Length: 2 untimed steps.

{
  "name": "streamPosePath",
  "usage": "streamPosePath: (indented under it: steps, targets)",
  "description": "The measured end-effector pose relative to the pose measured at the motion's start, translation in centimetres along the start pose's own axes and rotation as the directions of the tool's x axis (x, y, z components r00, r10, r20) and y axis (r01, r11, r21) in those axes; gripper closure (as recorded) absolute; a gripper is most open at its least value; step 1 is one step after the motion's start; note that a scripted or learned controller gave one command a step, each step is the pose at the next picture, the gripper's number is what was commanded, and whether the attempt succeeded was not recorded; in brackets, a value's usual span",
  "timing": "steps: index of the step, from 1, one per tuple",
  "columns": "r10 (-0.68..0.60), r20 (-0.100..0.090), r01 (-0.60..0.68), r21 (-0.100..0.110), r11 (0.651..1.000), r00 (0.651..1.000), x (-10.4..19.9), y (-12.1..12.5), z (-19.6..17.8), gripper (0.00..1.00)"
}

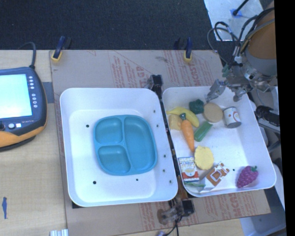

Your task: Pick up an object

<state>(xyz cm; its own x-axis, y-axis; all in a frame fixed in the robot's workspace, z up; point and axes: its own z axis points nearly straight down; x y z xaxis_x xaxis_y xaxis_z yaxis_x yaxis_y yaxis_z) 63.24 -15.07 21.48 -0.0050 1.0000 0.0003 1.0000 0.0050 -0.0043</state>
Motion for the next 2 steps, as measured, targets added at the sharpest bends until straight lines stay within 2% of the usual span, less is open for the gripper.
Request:
streamPosePath:
  steps: [1, 2]
  targets:
    - [0.001, 0.002, -0.001, -0.004, 1.000, 1.000, 3.4, -2.1, 11.2, 0.00]
    - [0.000, 0.000, 0.000, -0.001, 1.000, 1.000, 5.7, 2.5, 11.7, 0.00]
